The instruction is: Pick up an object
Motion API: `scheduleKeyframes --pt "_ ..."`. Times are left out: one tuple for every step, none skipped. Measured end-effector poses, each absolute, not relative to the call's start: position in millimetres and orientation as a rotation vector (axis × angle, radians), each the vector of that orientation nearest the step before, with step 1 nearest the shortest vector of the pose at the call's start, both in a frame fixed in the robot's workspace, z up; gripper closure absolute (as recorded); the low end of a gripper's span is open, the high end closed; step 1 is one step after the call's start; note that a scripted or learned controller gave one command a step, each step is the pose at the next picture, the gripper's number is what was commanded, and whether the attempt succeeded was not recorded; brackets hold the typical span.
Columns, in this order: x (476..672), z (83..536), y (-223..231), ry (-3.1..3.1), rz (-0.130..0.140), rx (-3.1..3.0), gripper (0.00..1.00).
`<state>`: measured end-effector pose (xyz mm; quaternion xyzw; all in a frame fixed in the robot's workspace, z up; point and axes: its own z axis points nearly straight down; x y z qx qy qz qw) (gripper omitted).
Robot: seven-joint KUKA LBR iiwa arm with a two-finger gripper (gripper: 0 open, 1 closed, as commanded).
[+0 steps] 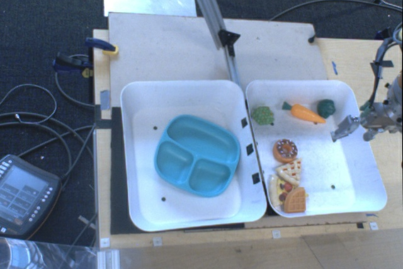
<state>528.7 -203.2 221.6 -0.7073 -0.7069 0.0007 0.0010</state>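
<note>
The gripper (346,128) hangs over the right edge of the right bin (352,183), with nothing between its fingers; whether they are apart or together cannot be told. Just left of it lie a dark green ball (325,108), a toy carrot (304,113) and a broccoli piece (262,114). Lower down sit a donut (285,150), a pizza slice (289,171) and a waffle (294,200). The left bin (141,135) holds a blue divided plate (198,155).

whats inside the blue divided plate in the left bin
Nothing shows in the light blue three-compartment plastic plate: all three wells look bare. It lies in the left white bin and covers part of that bin's floor, so whatever is beneath it cannot be seen.
</note>
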Motion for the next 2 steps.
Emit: scheduleKeyframes --pt "536.2 168 -196 -2.219 0.002 -2.219 0.00" --pt "536.1 105 -194 -2.218 0.003 -2.218 0.00"
